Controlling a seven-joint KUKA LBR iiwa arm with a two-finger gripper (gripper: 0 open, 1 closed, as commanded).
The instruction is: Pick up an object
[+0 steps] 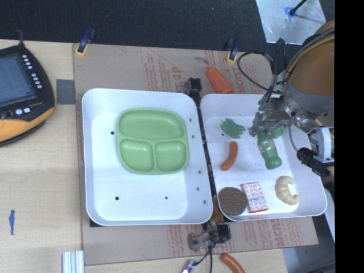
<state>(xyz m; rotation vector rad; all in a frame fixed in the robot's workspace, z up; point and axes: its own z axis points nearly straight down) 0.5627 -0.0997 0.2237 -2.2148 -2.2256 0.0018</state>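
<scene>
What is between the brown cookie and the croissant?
A small red and white packet lies between the cookie and the croissant, in the camera view.

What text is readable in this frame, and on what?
None is legible.
Cardboard sheet: rows of red print, too blurred to read.
Small red-and-white packet: printed label, too small to read.
Green bottle under the pincer: no readable label.
Handheld pendant: screen and buttons, nothing readable.

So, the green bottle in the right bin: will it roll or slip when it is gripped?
The green bottle lies on its side, so a push across its round body would probably roll it. It looks smooth and may slip. The gripper sits at its cap end, so lifting there could tilt it.
</scene>
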